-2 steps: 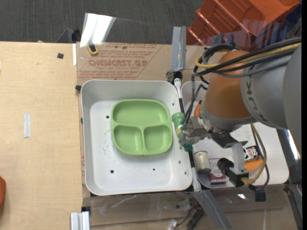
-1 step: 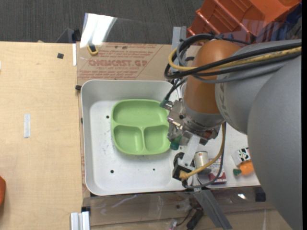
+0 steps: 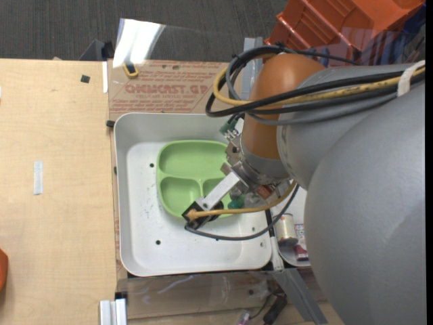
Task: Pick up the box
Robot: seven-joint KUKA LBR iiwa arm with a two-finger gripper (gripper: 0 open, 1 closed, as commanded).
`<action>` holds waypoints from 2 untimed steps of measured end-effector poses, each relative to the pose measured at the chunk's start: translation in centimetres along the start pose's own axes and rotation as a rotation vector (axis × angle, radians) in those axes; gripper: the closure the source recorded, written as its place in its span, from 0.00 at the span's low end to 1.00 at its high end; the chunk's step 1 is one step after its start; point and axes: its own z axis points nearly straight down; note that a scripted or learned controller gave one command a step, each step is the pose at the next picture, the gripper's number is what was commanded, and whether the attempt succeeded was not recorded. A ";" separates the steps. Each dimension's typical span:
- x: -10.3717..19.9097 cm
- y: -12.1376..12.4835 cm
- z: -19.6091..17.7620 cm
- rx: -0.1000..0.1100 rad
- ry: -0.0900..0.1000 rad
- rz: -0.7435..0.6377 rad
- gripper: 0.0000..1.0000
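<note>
My gripper (image 3: 238, 196) is low in the left white bin (image 3: 135, 202), over the right edge of a green divided plate (image 3: 189, 171). The grey arm and its orange band (image 3: 284, 107) cover the gripper from above, hiding whatever lies under it. A small dark green bit (image 3: 237, 201) peeks out beside the wrist; I cannot tell what it is. I cannot pick out a box among the things in sight.
The arm's bulk hides most of the right bin, where a small clear bottle (image 3: 287, 229) and a purple-marked item (image 3: 300, 251) lie at the near left corner. Printed cardboard (image 3: 169, 87) lies flat behind the left bin. A wooden benchtop (image 3: 54, 181) spreads to the left.
</note>
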 end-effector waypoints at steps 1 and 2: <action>-1.4 2.0 -0.7 0.001 0.001 -0.586 1.00; -5.3 8.2 -9.3 -0.002 0.003 -1.059 1.00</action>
